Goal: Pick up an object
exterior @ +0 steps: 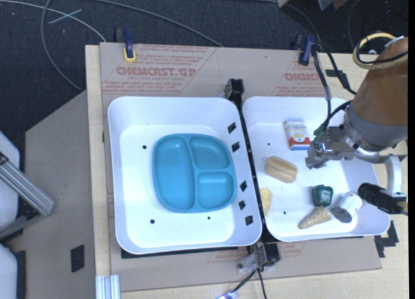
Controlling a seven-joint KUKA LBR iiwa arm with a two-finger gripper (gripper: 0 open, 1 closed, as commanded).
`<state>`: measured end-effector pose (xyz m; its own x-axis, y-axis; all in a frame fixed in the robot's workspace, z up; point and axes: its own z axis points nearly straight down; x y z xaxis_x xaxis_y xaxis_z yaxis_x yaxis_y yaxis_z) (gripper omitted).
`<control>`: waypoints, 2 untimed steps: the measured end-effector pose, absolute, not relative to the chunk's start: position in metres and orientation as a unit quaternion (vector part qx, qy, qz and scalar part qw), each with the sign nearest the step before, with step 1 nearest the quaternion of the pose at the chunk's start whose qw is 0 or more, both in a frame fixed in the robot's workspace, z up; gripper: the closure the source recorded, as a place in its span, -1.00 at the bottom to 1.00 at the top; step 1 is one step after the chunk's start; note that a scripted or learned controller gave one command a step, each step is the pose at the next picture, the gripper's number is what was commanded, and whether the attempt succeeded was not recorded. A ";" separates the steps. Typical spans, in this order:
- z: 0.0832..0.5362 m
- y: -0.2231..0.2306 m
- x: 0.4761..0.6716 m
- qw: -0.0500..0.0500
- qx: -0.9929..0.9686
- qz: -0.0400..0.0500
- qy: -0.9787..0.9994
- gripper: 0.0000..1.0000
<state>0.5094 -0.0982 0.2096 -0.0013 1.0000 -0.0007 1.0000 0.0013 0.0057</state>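
Right bin — white, shallow, holding the loose items. Small box, white with red and blue print, near the back of the bin. Bread roll, tan, lying near the bin's middle, forward and left of the box. Yellow piece against the left wall. Green block toward the front, with a cone, pale tan, lying on its side just in front of it. A small white-and-grey item sits just right of the cone's wide end.

Hand — over the right bin, between the box and the green block, right of the roll; nothing is seen between its fingers, and whether they are wide or narrow cannot be told.

Left bin — holds a blue divided plate with three compartments, lying flat at its centre.

Tabletop — a cardboard sheet under both bins.
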 end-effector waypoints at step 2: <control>0.220 0.008 0.507 0.000 0.705 0.001 0.709 1.00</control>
